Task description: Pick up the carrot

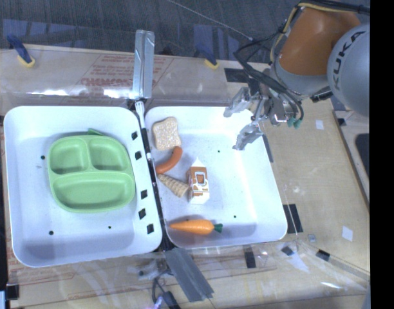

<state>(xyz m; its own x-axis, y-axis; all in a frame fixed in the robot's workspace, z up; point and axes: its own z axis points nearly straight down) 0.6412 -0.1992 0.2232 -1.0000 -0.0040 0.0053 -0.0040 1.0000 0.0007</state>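
two shallow white bins sit side by side on the worktop (313, 192), the left bin (23, 172) holding a green divided plate (91, 172) and the right bin (248, 192) holding the food items. the grey arm (348, 50) with its orange band reaches in from the right, and its gripper (248, 118) hangs over the upper right part of the right bin. the fingers (247, 137) appear spread apart, one up near the bin's far rim and one lower, with nothing between them.

the carrot (192, 226) lies at the near edge of the right bin, close to its front wall and a little left of centre. from the fingers it sits well apart, toward the near side of the bin and to the left in the view. its long axis runs roughly left to right, the orange tip pointing left and the green stalk end at the right, so i judge the fingers would need to close across its narrow width, from front and back.

it looks like a smooth orange toy, tapered, lying flat and free of its neighbours. farther back lie a slice of bread (165, 133), a sausage (169, 160), a cone (174, 185) and a small carton (198, 183), all clear of the carrot.
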